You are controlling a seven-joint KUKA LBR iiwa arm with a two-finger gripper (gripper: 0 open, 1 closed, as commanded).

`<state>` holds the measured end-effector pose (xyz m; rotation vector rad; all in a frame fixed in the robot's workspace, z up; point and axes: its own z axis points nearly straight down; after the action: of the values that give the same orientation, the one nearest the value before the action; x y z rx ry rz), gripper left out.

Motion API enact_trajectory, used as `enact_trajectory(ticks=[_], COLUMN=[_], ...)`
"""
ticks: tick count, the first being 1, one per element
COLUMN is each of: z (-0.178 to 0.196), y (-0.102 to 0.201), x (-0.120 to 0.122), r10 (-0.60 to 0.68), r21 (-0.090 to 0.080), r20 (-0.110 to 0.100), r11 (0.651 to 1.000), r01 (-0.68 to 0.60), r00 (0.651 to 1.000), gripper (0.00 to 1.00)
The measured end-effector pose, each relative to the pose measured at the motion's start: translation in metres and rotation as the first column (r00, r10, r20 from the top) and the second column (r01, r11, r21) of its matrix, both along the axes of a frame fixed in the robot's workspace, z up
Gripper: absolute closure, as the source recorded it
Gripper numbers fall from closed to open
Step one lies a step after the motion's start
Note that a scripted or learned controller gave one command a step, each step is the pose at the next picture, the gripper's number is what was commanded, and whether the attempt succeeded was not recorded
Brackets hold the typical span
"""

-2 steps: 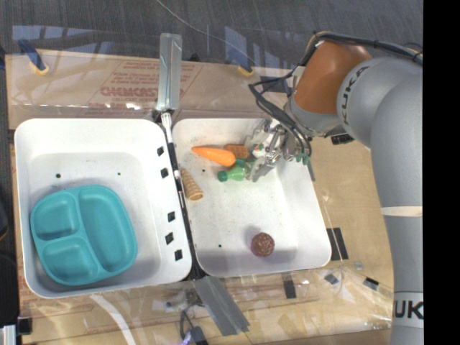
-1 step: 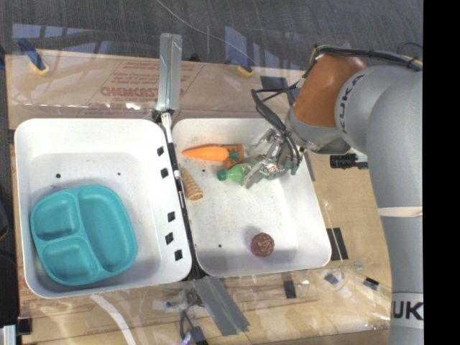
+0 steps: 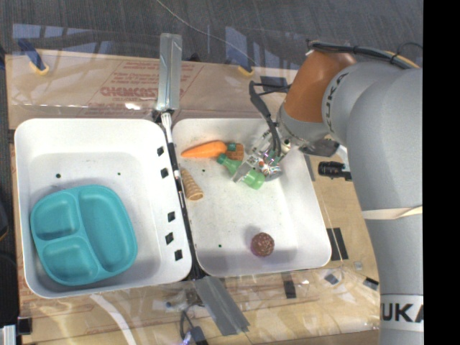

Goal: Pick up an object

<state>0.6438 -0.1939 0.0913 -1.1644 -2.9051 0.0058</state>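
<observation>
Green toy piece [image 3: 246, 174] lies in the upper middle of the right bin [image 3: 302, 225], directly under the gripper [image 3: 262, 160], touching or nearly so; whether the gripper has hold of it cannot be told. Just left of it sits an orange carrot [image 3: 204, 149]; lower left, by the bin's wall, a tan cone [image 3: 191, 185]; near the bottom edge, a brown ball [image 3: 262, 244]. The left bin [image 3: 43, 142] holds a teal divided plate [image 3: 83, 231] in its lower left.
</observation>
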Motion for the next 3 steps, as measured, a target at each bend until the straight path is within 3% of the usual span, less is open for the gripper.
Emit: enact_trajectory(ticks=[1, 2, 3], z=[-0.002, 0.008, 0.008], y=[-0.014, -0.012, 0.066], x=[-0.001, -0.001, 0.010], r10=[-0.255, -0.247, -0.397], r21=[-0.001, -0.001, -0.016], r20=[-0.025, -0.031, -0.001], r11=[0.967, 0.969, 0.918], r01=[0.255, 0.247, 0.397], r00=[0.967, 0.969, 0.918], gripper=[0.00, 1.00, 1.00])
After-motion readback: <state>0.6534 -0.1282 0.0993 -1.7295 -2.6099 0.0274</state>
